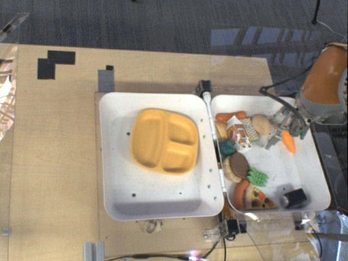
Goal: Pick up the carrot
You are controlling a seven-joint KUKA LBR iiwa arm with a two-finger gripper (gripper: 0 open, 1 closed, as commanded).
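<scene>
Tan counter (60,162), two white bins side by side; your arm (326,80) leans in from the right, gripper (284,128) low over the right bin (312,167); fingers clamp the carrot (289,142); left bin (117,194) holds a yellow divided plate (164,140).

Two bins sit side by side on the bench (54,162). The left bin (117,200) holds a sectioned tray (163,140) near its centre. In the right bin (315,173), the carrot (289,142) lies at two o'clock, the gripper (280,132) just beside it at ten o'clock, toy foods (239,167) along the nine o'clock side.
</scene>
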